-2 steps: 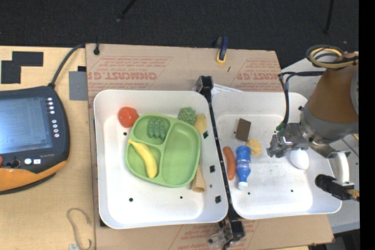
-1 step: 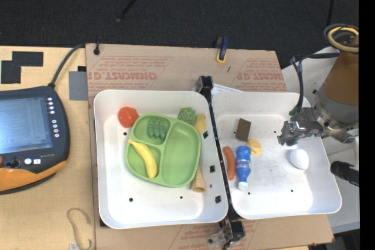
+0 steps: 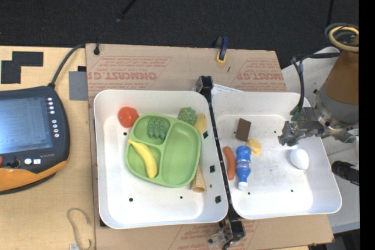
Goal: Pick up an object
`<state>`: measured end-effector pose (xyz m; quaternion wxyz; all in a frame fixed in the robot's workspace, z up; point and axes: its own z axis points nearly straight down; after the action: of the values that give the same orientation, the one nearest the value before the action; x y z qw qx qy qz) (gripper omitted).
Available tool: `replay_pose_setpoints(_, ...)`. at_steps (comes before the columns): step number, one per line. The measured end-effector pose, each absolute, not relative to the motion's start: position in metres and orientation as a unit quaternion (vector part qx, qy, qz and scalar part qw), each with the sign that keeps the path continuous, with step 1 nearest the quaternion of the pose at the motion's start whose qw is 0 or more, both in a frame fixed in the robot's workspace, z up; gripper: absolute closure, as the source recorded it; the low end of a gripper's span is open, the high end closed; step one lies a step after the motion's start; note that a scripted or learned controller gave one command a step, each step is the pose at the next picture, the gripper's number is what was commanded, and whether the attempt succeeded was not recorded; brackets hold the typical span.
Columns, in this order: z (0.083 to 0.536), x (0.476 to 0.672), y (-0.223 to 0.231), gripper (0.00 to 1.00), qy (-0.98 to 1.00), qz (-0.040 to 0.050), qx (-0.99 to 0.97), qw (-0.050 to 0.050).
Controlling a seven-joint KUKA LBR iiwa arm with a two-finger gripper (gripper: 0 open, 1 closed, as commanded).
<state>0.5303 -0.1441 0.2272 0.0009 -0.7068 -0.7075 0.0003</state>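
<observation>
We see the gripper (image 3: 291, 134) hanging over the right bin (image 3: 275, 208), near its 3 o'clock edge, with the grey and orange arm (image 3: 343, 88) coming in behind it from the right. Whether it is open or closed we cannot tell; it reads only as a dark cluster at this slant, and nothing shows clamped in it. The nearest candidate is the white egg (image 3: 299, 158), which lies just beside the gripper at about its 5 o'clock, resting on the bin floor near the right wall. Being nearly round, it offers no long axis to line up on. The other things in this bin sit further off toward 9 o'clock: a small yellow piece (image 3: 254, 146), a brown block (image 3: 243, 129), a blue bottle (image 3: 242, 167) lying with its long axis roughly 12 to 6, and an orange sausage (image 3: 229, 161) alongside it. We judge the egg the shortest reach, calling for a small shift toward 5 o'clock and a descent.
</observation>
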Motion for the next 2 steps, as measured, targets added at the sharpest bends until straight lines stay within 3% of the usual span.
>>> replay_pose_setpoints(2, 0.219, 0.534, -0.026, 1.00, -0.708, 0.0009, -0.706, 0.002)
